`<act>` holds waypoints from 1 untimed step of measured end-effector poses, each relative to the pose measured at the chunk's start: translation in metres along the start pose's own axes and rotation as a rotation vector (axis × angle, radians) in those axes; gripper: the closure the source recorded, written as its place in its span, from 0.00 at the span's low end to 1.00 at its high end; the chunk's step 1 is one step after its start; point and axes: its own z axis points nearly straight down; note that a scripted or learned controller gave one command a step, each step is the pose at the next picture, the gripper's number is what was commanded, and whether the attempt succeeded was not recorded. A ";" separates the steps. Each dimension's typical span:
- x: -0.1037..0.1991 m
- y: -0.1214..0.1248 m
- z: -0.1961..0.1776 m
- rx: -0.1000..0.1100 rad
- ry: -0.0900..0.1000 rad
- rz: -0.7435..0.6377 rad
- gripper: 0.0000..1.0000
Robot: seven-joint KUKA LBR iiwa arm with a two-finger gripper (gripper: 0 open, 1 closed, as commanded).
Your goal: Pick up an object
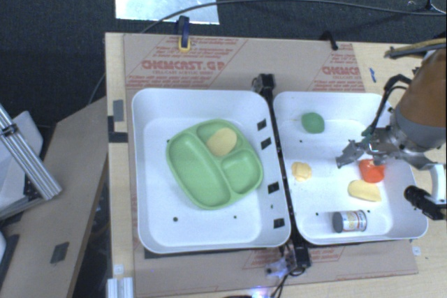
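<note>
Gripper of mine sits low in the right bin, fingers pointing left, w/ the orange-red object just beside and below the wrist. Jaws look slightly spread, but the view is too coarse here, so I cannot tell for sure whether they're open or shut; nothing sits visibly between them.

Largest to smallest: the bench board carries both white bins side by side. Left bin holds a green divided plate, tilted diag., w/ a pale yellow item in its upper compartment. My arm, grey w/ orange band, comes in from the right over the right bin's far edge.

Inside the right bin: a small can lies on its side near the front wall; a yellow banana-like piece lies just above it, touching or nearly touching the orange-red object. A green round object sits near the back, well apart from the rest. A small yellow chunk lies near the divider, left of my fingertips.
</note>
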 end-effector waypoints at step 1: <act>-0.006 0.008 0.056 0.001 0.000 0.000 0.00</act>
